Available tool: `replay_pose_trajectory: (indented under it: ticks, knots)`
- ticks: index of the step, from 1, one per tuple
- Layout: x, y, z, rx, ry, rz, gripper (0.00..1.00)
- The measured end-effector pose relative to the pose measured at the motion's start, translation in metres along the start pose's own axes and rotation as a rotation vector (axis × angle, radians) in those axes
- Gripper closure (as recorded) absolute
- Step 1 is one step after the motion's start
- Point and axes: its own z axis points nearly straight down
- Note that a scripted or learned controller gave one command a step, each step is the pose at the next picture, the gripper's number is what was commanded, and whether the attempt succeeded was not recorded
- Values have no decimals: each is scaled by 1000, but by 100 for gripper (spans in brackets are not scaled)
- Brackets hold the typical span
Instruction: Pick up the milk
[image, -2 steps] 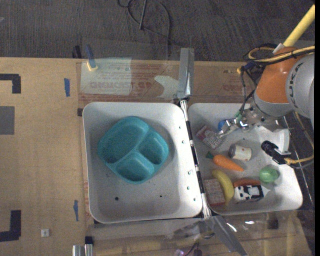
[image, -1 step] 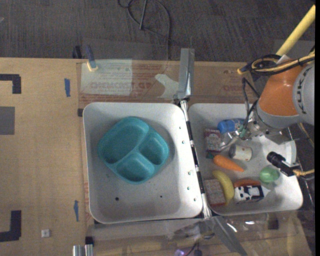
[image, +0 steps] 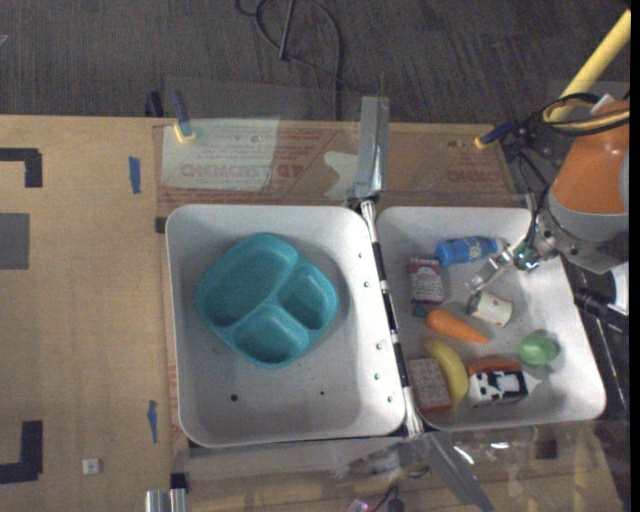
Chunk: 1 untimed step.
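1. Table (image: 80, 330): tan board top w/ black corner marks at 9 and 7 o'clock.
2. Two white bins sit directly on it, side by side, rims touching: left bin (image: 190, 400) near centre, right bin (image: 580, 390) at 3–4 o'clock.
3. Clear plastic sheet (image: 225, 150) w/ printed label lies at 11–12 o'clock, just above left bin.
4. Blue tape strips (image: 135, 175) at 10 o'clock; another at 7 o'clock.
5. Grey metal bar (image: 370, 150) at 12 o'clock, above the gap between bins.

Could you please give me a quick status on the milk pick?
Gripper above right bin, near the white cup. Milk lying at bin's front, not held. Banana and carrot close beside it.
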Motion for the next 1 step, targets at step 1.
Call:
replay_pose_trajectory:
  ticks: [1]
  knots:
    - [-30,40,-78,1,-1,448,0]
